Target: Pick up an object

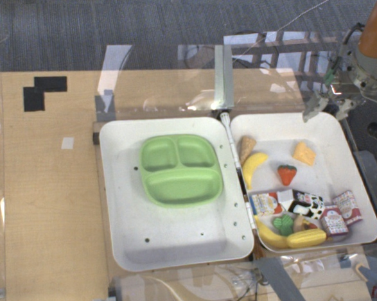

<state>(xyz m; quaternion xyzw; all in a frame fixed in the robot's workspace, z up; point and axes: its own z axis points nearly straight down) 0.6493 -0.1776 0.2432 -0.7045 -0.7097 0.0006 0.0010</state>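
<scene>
- Green plastic: a divided plate point(180, 170) lies in the middle of the left bin point(128, 247), three compartments, nothing in them.
- The right bin point(338, 126) holds the pickable items. Along its left edge stand a tan cone point(246, 146) near the far corner and a yellow banana point(254, 167) just in front of it, long axis running from far-right to near-left.
- Towards the middle of the right bin sit a red strawberry point(287, 174) and, beyond it and to the right, an orange cheese wedge point(304, 153); both stand apart from their neighbours.
- The near half of the right bin is crowded: a white carton point(266, 203), a black-and-white carton point(306, 205), a green piece point(283, 224), a second banana point(272, 235), a yellow pepper-like piece point(306, 237) and two small red-and-white cartons point(341, 214), many touching or overlapping.
- The gripper point(324, 105) hangs at the far right corner of the right bin, above the rim and not yet over any item (nothing is seen between its fingers; whether they are spread or closed cannot be told).
- Key relation, as a judgement: every candidate lies to the near-left of the gripper. The cheese wedge is nearest and stands free, so it is the likeliest target; the descent calls for travel inward from the far right corner. The crowded near edge carries more risk of a failed grasp.
</scene>
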